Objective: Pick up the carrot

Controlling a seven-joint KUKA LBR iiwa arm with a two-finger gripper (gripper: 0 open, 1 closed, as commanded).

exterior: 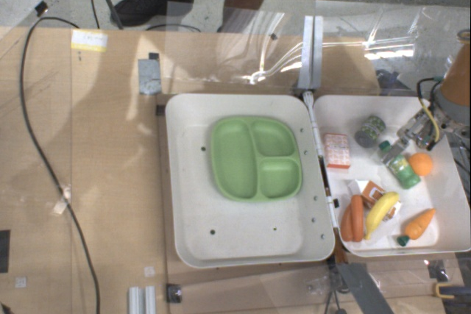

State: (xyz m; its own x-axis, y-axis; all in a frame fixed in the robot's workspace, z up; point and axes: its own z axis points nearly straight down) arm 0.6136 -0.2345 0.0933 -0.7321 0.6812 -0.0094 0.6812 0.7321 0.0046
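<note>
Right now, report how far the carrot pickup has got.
Nothing looks done: the carrot lies on the floor of the right bin, near its front right corner. In hand: the claw is low in that bin, near a green bottle, well short of the carrot. Left: reach it, grip, lift.

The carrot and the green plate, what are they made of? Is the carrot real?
The carrot looks like toy plastic, not real: its orange skin is smooth and even, with a neat green cap at one end. I can't be fully sure from this far. The green plate also looks plastic: one flat pale green colour, soft matte finish, with moulded rounded dividers making three sections.
</note>
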